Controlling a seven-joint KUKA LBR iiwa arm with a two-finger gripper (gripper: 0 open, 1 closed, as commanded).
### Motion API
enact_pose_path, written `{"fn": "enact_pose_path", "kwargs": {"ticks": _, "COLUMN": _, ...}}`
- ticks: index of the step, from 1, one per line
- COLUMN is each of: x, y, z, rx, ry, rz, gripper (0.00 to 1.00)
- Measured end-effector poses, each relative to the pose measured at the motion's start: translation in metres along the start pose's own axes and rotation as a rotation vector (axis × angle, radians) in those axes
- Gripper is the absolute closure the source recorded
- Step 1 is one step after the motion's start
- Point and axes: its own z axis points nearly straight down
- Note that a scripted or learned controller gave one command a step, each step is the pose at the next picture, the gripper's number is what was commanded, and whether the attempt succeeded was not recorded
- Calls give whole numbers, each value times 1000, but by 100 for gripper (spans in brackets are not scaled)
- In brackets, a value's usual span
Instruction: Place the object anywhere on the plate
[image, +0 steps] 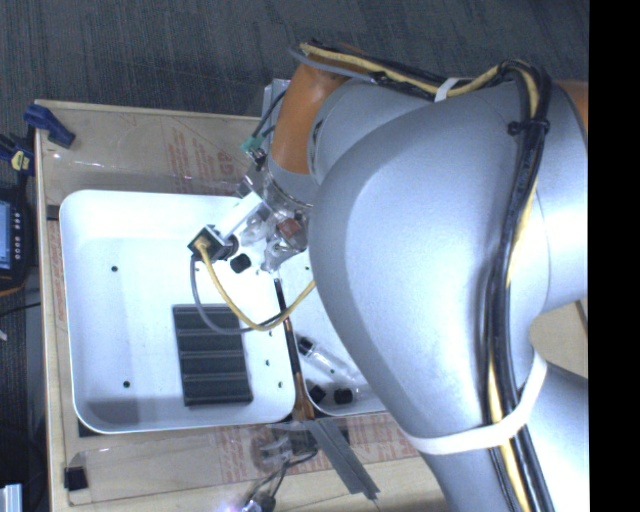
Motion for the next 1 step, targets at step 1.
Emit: {"fn": "enact_pose_path", "kwargs": {"ticks": 1, "x": -20, "y": -71, "z": -39, "rx": -1, "ry": 4, "rz": -33, "gripper": 100}}
